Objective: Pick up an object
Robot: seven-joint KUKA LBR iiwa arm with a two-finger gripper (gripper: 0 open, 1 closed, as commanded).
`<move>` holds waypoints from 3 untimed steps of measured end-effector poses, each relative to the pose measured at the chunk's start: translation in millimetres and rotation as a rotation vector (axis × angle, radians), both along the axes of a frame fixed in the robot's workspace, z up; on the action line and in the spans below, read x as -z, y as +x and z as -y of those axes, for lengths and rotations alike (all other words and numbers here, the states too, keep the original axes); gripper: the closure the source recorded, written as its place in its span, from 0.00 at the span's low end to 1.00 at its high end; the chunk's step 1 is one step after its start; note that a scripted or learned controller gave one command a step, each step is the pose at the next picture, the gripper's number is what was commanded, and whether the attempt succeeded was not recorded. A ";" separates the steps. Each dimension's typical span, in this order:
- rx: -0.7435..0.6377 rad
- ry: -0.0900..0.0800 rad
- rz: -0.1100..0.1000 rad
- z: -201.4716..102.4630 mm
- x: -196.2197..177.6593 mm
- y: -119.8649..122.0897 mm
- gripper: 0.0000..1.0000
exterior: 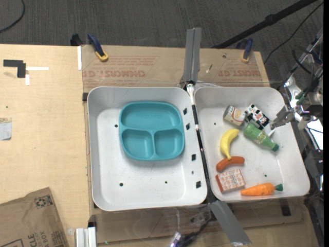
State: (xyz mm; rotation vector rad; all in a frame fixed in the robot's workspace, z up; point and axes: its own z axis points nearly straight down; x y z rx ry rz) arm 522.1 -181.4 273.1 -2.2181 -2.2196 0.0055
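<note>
Camera view showed my hand (pixel 284 118) at the right bin's (pixel 288 176) right edge; I couldn't tell its state. Green bottle (pixel 259 137) lay just left, long axis slanting down-right.

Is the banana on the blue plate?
No, the banana lies in the right bin beside the hot dog; the blue plate sits in the left bin.

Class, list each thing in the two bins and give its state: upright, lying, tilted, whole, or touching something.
Teal plate: flat, right way up, in the left bin.
Green bottle: lying on its side.
Small can: lying on its side.
Banana: lying, unpeeled.
Sausage: lying just below the banana.
Carrot: lying, whole.
Red box: lying flat.
</note>
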 end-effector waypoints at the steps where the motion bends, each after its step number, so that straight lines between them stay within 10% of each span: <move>1: -0.025 0.000 0.000 17.0 76.1 63.7 0.00; 2: -0.139 0.000 0.004 24.7 172.7 81.5 0.00; 3: -0.136 0.000 0.004 26.4 165.0 81.4 1.00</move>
